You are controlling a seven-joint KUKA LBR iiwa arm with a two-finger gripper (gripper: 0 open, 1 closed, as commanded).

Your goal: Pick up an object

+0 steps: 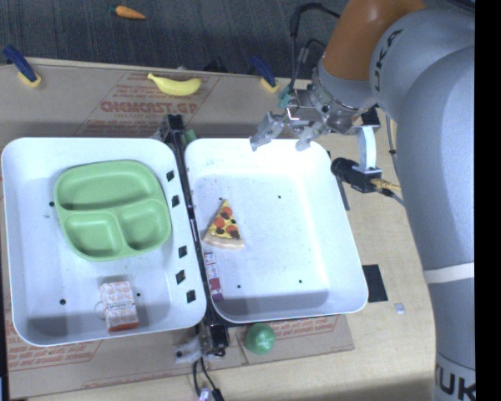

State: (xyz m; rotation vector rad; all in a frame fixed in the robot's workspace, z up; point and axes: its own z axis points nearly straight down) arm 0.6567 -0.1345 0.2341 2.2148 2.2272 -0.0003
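Observation:
A toy pizza slice (224, 225) lies in the right white bin (317, 249), close to its left wall. The left white bin (25, 224) holds a green divided plate (111, 207) and, nearer the front, a small wrapped snack (118, 304). My gripper (281, 138) hangs over the back rim of the right bin, well above and behind the pizza slice. Its two fingers are spread apart and nothing sits between them.
A yellow banana (175, 83) lies on the cardboard behind the bins. A green ball (260, 338) rests on the bench in front of the right bin. An orange carrot (130, 12) lies on the dark floor at the back. Blue clamps (22, 65) hold the cardboard.

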